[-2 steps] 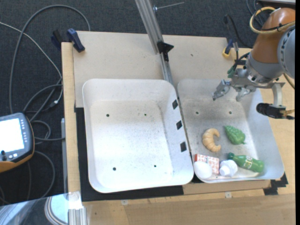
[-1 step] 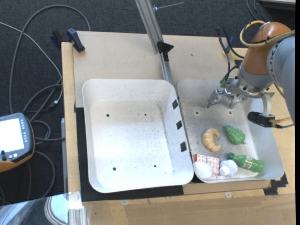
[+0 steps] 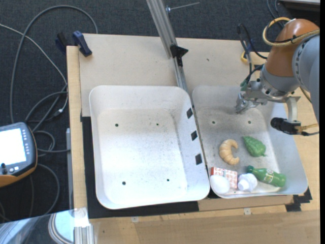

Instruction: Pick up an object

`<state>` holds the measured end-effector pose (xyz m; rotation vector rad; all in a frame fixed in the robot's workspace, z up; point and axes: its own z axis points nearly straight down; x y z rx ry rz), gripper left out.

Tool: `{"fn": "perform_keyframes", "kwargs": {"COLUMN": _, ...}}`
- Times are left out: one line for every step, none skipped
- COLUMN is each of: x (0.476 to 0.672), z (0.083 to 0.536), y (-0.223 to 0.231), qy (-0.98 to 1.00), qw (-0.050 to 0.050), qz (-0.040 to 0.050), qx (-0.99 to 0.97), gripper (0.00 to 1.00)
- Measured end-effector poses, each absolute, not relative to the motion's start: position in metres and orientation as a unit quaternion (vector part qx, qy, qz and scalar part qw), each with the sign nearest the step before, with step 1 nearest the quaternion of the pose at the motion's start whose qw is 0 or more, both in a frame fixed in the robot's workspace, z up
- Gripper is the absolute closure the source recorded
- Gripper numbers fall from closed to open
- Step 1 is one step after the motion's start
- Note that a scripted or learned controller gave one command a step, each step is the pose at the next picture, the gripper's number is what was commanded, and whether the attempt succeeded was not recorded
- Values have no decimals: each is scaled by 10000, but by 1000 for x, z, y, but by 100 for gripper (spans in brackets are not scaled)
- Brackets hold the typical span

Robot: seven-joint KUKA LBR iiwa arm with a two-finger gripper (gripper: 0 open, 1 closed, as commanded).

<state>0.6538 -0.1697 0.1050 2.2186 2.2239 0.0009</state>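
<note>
Grey arm with orange band reaches in from the right, its two-finger gripper hanging low over the far part of the right shallow white bin; whether it is released or clenched cannot be told from here, and nothing is seen between its tips. Objects lie toward that bin's near end, well apart from the gripper: tan curved croissant-shaped toy, green crumpled leafy piece just right of it. Along the near wall: red-and-white patterned packet, white rounded lump, green plastic bottle with white cap lying on its side.
</note>
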Motion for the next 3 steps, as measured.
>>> {"fn": "perform_keyframes", "kwargs": {"x": 660, "z": 151, "y": -166, "qy": 7079, "qw": 32, "qz": 21, "qx": 7063, "gripper": 100}}
{"fn": "perform_keyframes", "kwargs": {"x": 663, "z": 214, "y": -159, "qy": 7081, "qw": 40, "qz": 27, "qx": 7061, "gripper": 100}}
{"fn": "perform_keyframes", "kwargs": {"x": 665, "z": 250, "y": -158, "qy": 7077, "qw": 30, "qz": 19, "qx": 7065, "gripper": 100}}
